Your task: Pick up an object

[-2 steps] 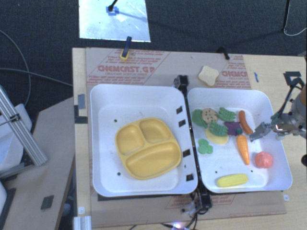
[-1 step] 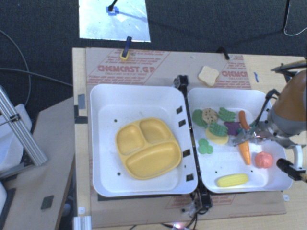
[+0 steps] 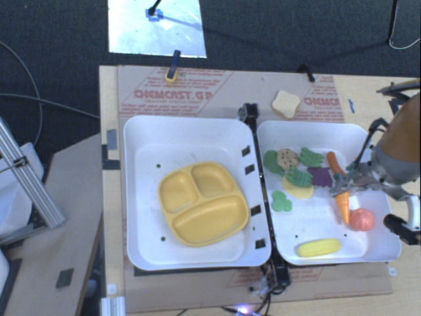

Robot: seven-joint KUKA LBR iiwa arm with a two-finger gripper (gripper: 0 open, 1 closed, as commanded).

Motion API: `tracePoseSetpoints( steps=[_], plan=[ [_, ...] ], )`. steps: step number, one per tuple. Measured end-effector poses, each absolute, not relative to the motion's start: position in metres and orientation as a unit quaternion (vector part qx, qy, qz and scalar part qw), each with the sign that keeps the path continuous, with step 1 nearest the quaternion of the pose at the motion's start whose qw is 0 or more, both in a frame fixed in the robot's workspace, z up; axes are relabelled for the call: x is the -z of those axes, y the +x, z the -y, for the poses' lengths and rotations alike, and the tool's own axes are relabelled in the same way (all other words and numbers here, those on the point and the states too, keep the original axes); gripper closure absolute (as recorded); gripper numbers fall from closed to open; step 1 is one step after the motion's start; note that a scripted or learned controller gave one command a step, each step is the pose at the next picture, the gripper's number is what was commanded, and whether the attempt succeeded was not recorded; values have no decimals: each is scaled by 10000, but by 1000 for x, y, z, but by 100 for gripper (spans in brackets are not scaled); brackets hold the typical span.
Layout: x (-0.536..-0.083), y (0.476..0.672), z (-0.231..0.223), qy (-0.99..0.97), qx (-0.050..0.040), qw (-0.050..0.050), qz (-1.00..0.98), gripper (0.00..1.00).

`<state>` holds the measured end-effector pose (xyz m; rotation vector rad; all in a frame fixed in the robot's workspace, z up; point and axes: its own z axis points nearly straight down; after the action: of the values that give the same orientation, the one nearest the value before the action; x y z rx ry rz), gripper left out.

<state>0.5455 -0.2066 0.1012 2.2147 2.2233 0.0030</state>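
Camera view, nearest edge first: yellow plastic corn cob point(image 3: 318, 247) lies near the front wall of the right-hand white bin point(image 3: 380, 254), well apart from other items. Behind it sit a round red-orange toy fruit point(image 3: 361, 220) and an orange toy carrot point(image 3: 343, 207), the two just beside each other. Gripper point(image 3: 342, 188) sits directly above the carrot's upper end; whether it touches, you cannot tell. Tool state: cannot tell, the tip is too small and cluttered to read.

Mid-bin: green toy broccoli point(image 3: 281, 203), yellow flat lemon-like slice point(image 3: 298, 188), purple toy piece point(image 3: 320, 175), green leafy pieces point(image 3: 304, 166), tan cookie-like disc point(image 3: 287, 157) and a slim orange-red chilli-like piece point(image 3: 335, 162). Left-hand white bin point(image 3: 141, 196) holds a yellow three-compartment plastic plate point(image 3: 202, 203). Beyond the bins, a tan bread-shaped toy point(image 3: 286, 104) rests on the board.

Judgement: likely target is the carrot. Advice to you, operator: check alignment across its narrow width, not along its length; red fruit adjacent may get nudged. Confirm item is seen between the tips before counting a pick.

Arm pose: grey wrist w/ orange band point(image 3: 402, 143) enters from the right, over the bin's right wall, tool angled down and inward toward bin centre.
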Motion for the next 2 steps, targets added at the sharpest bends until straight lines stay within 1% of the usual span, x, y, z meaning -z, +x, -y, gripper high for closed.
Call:
tracePoseSetpoints(
  steps=[1,2],
  plan=[
    [-229,509,133,7033,-48,41,-7108,100],
    [-238,550,61,7026,-28,12,-7116,100]
  ],
)
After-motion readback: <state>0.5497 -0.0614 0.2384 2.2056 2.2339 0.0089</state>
